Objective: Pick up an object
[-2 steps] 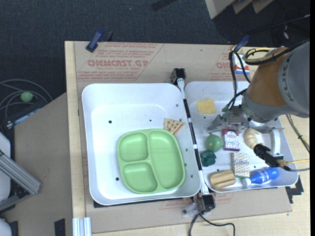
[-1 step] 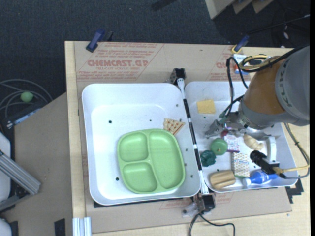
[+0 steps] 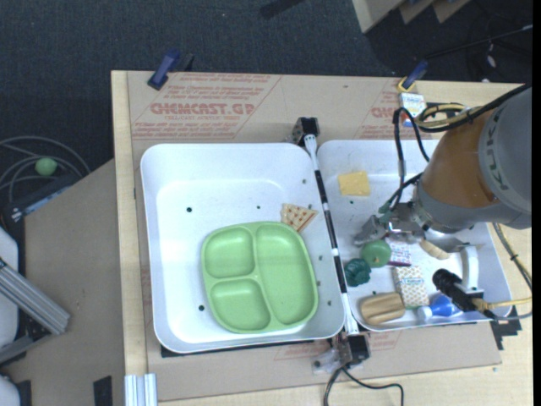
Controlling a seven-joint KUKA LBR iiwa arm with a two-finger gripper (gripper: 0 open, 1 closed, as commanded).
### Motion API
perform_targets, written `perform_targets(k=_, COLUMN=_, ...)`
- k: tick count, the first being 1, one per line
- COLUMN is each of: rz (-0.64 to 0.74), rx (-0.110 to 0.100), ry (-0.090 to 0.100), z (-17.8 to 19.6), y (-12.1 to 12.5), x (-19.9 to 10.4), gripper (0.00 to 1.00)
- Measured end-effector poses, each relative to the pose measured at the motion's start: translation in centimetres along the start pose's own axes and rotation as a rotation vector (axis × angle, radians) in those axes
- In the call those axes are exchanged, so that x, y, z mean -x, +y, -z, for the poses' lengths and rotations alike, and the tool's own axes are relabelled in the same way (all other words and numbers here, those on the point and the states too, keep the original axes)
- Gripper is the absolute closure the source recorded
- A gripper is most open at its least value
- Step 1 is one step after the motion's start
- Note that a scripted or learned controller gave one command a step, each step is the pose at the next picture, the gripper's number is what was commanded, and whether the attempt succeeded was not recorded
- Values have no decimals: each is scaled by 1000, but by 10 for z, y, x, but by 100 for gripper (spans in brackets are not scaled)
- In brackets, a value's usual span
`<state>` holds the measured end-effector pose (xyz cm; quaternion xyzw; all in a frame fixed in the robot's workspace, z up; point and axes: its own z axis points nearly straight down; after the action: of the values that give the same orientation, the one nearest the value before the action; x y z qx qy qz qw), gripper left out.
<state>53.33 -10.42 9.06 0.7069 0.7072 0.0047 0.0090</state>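
Cardboard-topped bench (image 3: 211, 108) on dark carpet (image 3: 127, 15) carries two white bins (image 3: 169, 193); claw (image 3: 387, 227) state unclear.

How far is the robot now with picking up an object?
Done: the arm has reached into the right bin. In hand: the claw sits low just above the green ball, but I cannot tell whether it grips anything. Left: grasping and lifting; the ball, yellow block and other items lie in the bin.
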Motion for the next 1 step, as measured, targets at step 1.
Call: perform_targets(k=1, rz=-1, rx=0, ry=-2, z=0, y=0, x=-1, gripper=0)
